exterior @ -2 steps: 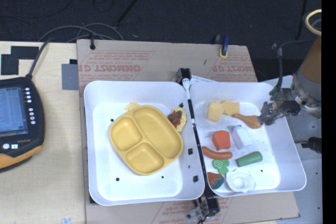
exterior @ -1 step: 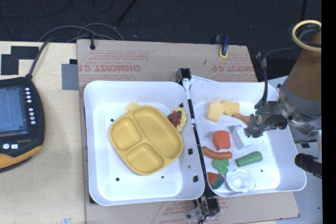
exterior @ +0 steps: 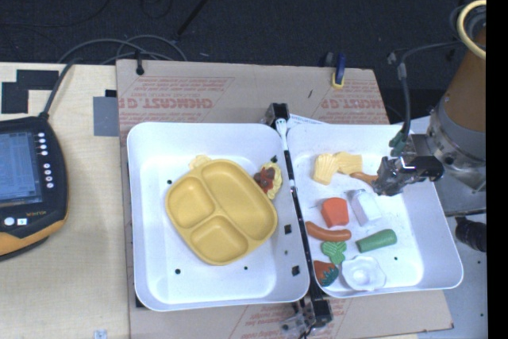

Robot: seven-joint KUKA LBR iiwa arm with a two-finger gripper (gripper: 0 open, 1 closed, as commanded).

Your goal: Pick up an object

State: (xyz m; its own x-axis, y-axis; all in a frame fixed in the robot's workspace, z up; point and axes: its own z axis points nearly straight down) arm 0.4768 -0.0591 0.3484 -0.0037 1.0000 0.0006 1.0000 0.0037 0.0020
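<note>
Near the right bin's (exterior: 444, 266) front, green cucumber (exterior: 376, 240) lengthwise left-right; fingers' (exterior: 386, 180) state unclear.

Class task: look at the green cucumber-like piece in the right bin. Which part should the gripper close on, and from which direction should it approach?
Grip the green piece across its middle, coming straight down from above. It lies flat on the right bin floor as a short cylinder, long axis roughly left to right, with bare floor on both long sides, so the fingers should probably straddle its narrow width.
</note>
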